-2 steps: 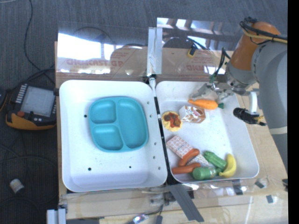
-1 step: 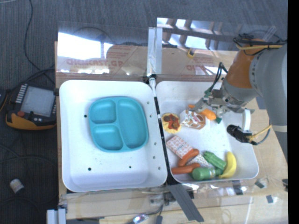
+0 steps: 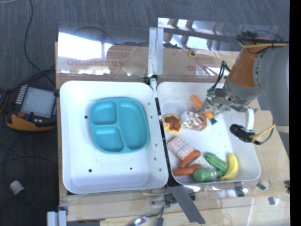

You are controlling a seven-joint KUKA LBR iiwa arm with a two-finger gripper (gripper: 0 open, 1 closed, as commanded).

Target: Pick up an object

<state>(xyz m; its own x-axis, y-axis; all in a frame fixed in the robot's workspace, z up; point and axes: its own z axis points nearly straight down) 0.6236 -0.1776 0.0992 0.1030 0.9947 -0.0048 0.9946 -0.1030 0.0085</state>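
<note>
Orange carrot piece (image 3: 196,100) lies just beside the pincer (image 3: 212,108) in the right bin (image 3: 249,161); pincer state cannot be determined.

— What is being seen of the finishes?
— The white bins (image 3: 70,173) are looking like smooth, glossy plastic; the blue tray (image 3: 117,125) looks matt.
— And the floor (image 3: 117,6)?
— Rough, carpet-like cloth is being shown.

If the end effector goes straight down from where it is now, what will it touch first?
Probably the small orange carrot piece or the snack packet just beside the end effector in the right bin; depth is unclear from this slanted view.
</note>
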